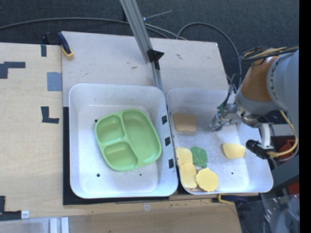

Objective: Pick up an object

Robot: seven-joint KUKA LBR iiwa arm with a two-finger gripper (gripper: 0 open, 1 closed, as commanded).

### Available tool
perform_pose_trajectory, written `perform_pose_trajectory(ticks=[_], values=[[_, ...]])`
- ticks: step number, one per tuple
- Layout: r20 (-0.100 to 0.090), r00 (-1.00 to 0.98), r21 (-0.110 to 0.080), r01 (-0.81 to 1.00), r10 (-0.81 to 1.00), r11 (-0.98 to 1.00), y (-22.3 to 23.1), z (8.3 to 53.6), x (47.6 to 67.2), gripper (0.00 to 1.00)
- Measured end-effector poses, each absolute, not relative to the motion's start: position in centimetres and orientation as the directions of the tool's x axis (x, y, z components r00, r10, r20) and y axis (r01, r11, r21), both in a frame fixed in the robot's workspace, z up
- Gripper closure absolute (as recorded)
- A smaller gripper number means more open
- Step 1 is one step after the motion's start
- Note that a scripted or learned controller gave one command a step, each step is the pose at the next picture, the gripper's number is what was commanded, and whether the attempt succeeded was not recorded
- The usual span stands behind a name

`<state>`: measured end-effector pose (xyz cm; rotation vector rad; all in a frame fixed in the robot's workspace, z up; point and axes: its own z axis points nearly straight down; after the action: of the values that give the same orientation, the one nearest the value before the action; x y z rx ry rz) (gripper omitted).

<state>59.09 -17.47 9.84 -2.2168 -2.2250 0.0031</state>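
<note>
The right bin (252, 181) holds a tan bread-like block (184, 122), a lemon-yellow lump (233, 151), a green leaf-shaped piece (198, 156), and yellow flat pieces (184, 156) (188, 174) (208, 179). My gripper (219, 124) hangs low over the bin's upper middle, between the tan block on its left and the yellow lump down to its right. Nothing shows between its fingers. The grey arm with its orange band (255, 84) comes in from the right.
The left bin (80, 130) holds a green three-compartment plate (128, 139). A slanted metal pole (138, 25) crosses the bench behind the bins. Cables run along the back and beside the arm at right.
</note>
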Motion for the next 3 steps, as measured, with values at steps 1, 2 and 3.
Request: perform_pose_trajectory(ticks=[1, 2, 3], values=[[-0.001, -0.002, 0.004, 1.000, 1.000, 0.002, -17.3, 16.2, 59.2, 1.00], [-0.001, -0.002, 0.004, 1.000, 1.000, 0.002, -17.3, 21.5, 59.3, 1.00], [0.001, -0.006, -0.002, 1.000, 1.000, 0.006, -11.9, 20.6, 59.0, 1.00]])
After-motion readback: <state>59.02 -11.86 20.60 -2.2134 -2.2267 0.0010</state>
